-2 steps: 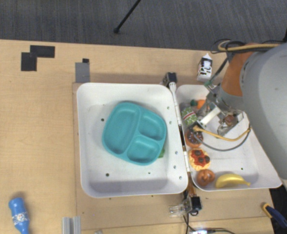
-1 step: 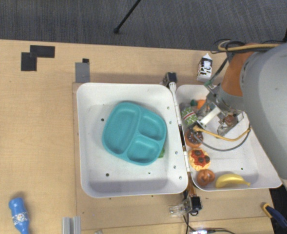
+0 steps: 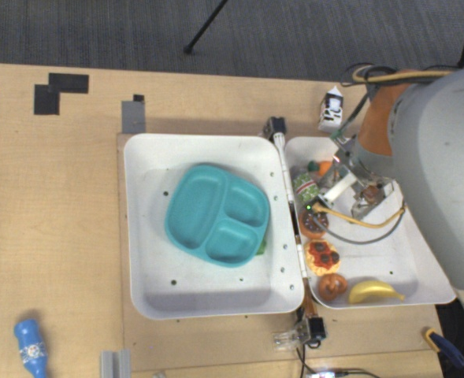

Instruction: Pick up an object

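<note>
Seemingly low in the right bin (image 3: pixel 409 268), end effector (image 3: pixel 363 201), grip unreadable, banana (image 3: pixel 376 291) apart, nearer the camera.

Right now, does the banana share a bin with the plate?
No, the banana lies in the right bin, the plate in the left bin.

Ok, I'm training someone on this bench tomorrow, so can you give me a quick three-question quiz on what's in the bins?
1. True or false: the teal divided plate lies in the right bin.
2. Which fruit lies by the right bin's near wall? A. banana B. grapes C. lemon
3. Fill the gap: the hand is over the ___ bin.

Key:
1. False. It lies in the left bin.
2. A
3. right
</note>
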Tool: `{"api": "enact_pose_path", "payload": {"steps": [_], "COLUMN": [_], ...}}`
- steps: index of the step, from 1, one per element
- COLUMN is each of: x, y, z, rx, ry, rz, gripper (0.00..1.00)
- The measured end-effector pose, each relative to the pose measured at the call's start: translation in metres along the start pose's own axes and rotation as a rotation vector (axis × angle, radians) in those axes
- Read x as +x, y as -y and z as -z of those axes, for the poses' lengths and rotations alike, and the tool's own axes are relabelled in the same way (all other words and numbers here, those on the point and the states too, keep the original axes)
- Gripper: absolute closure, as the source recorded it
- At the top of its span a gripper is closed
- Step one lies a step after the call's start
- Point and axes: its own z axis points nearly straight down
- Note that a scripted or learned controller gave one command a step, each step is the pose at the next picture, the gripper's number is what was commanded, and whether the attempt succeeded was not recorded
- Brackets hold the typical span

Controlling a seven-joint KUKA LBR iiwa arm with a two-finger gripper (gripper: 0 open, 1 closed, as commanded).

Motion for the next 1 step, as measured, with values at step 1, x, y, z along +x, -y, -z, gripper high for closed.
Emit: {"api": "enact_pose_path", "payload": {"steps": [1], "x": [0.0000], "y": [0.0000], "z": [0.0000], "rx": [0.000], "ry": [0.000], "rz": [0.000], "gripper": [0.00]}}
